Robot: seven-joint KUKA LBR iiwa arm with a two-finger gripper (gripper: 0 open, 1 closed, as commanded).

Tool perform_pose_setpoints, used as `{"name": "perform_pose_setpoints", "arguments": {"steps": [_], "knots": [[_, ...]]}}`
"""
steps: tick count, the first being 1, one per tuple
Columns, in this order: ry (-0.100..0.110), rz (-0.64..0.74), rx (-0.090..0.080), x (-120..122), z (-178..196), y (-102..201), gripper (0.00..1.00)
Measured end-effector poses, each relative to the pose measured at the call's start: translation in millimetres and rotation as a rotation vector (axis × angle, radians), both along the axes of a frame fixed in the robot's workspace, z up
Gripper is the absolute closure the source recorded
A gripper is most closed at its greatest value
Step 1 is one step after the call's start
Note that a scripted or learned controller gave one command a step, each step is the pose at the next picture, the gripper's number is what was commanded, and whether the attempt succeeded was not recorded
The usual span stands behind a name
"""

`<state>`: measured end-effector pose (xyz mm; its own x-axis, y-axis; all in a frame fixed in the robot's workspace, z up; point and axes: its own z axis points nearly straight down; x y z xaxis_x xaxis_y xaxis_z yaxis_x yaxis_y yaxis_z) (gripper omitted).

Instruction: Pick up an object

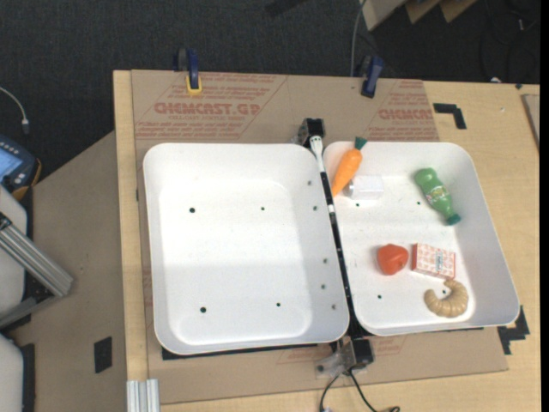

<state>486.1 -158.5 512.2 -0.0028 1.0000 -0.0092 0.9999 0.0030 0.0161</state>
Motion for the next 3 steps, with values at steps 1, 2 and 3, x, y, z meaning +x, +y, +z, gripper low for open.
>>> {"name": "perform_pose_setpoints", "arguments": {"steps": [1, 2, 3], "knots": [[0.001, 0.000, 0.000, 0.0, -0.5, 0.1, 0.00], [-0.004, 0.001, -0.002, 0.8, 10.6, -0.1, 1.00], [-0.003, 0.000, -0.002, 0.7, 10.2, -0.1, 0.00]]}}
